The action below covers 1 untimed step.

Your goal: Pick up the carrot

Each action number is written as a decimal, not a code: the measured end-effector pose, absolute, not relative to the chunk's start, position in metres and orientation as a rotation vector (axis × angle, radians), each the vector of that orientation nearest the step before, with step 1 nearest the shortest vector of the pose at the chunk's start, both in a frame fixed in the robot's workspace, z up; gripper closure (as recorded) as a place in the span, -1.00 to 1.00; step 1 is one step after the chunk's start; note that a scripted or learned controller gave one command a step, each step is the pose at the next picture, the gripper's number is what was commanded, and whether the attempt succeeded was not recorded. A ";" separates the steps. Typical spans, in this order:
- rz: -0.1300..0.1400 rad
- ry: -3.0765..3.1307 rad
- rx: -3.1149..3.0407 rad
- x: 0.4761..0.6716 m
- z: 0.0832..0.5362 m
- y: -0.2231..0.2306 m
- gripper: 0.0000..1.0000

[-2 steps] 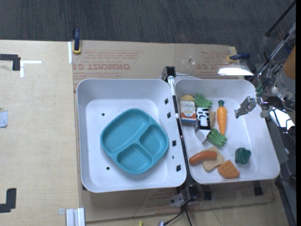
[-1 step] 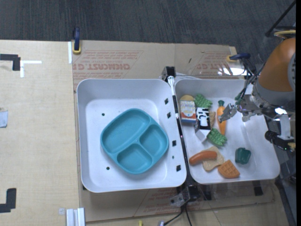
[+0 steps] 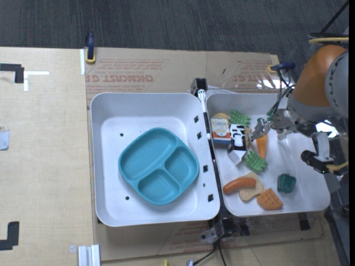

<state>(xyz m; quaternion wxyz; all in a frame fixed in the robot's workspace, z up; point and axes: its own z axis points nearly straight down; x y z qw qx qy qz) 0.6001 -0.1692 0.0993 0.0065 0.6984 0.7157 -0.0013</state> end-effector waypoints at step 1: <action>-0.003 2.240 2.186 0.600 0.107 -0.168 1.00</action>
